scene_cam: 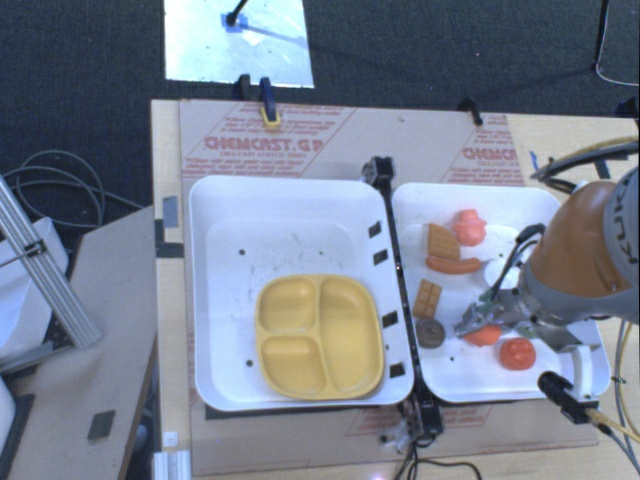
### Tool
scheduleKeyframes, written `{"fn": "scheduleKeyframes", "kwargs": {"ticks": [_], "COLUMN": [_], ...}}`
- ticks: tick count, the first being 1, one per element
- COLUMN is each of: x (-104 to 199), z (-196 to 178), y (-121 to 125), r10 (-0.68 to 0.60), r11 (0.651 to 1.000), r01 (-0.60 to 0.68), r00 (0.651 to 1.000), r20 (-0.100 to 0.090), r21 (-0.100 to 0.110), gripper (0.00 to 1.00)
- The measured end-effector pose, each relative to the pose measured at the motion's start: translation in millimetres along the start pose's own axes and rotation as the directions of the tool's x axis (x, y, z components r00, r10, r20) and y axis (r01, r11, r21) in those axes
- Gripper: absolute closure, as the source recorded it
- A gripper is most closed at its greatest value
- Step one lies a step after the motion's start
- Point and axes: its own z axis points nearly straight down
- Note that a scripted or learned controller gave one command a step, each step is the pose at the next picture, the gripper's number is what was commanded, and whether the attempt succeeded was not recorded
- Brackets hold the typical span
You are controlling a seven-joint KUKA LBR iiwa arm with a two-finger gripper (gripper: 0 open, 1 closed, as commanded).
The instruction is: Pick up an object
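Lowest in the frame, near the bottom right, a red tomato-like toy point(517, 353) lies in the right bin point(440, 383), just beside the end effector point(482, 320), which sits low over a small orange piece point(484, 336) at lower right. Whether it is gripping that piece cannot be told, since the wrist hides the tips. Up the frame lie a brown disc point(431, 333), a waffle-like block point(428, 297), an orange sausage point(452, 264), a tan wedge point(442, 240) and a pink toy point(469, 227). At centre left, the left bin point(215, 218) holds a yellow divided tray point(320, 335). The orange piece looks like light, rigid, smooth plastic, so it is probably slippery; a pinch across its narrow middle seems safest.
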Motion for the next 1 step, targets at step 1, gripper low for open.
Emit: {"fn": "scheduleKeyframes", "kwargs": {"ticks": [1], "x": [81.1], "z": [-94.7], "y": [29.2], "r10": [-0.013], "r11": [1.000], "r01": [0.013], "r00": [1.000], "r20": [-0.003], "r21": [-0.009], "gripper": [1.00]}}
